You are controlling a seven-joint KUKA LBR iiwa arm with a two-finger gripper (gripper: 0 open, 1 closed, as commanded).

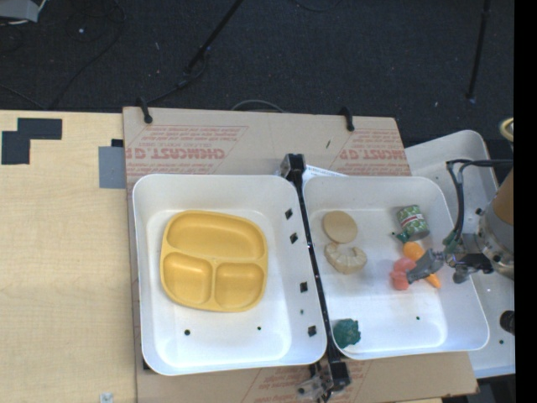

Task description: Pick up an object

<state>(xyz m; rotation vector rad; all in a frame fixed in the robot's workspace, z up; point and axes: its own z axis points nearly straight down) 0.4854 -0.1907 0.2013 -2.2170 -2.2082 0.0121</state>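
1. Desk (59, 250): light wood surface, carrying a brown cardboard sheet (252, 145) with red print; two shallow white plastic bins sit side by side on it.
2. Left bin (151, 326): holds one yellow plastic divided plate (215, 259) with three compartments, lying flat, roughly central in the bin.
3. Right bin (377, 326): holds several small items.
4. Round tan disc (340, 226), left-centre of the right bin; just near of it, touching or nearly so, a pale cream shell-shaped piece (346, 259).
5. Small green-and-white crumpled packet (412, 221), far right part of the right bin.
6. Small orange piece (414, 248), just near of the packet; a red rounded piece (402, 274) lies just near and left of it. A second orange bit (433, 280) shows right of the red piece.
7. Dark green crumpled lump (346, 332), near-left corner of the right bin, against the divider side.
8. Gripper (430, 263): grey, entering from the right over the right bin's right edge, tip beside the red and orange pieces. Finger opening: cannot tell; whether anything is held between them is not resolvable.
9. Arm body (503, 225) is partly visible at the right edge, with dark cabling (457, 191) looping above it.
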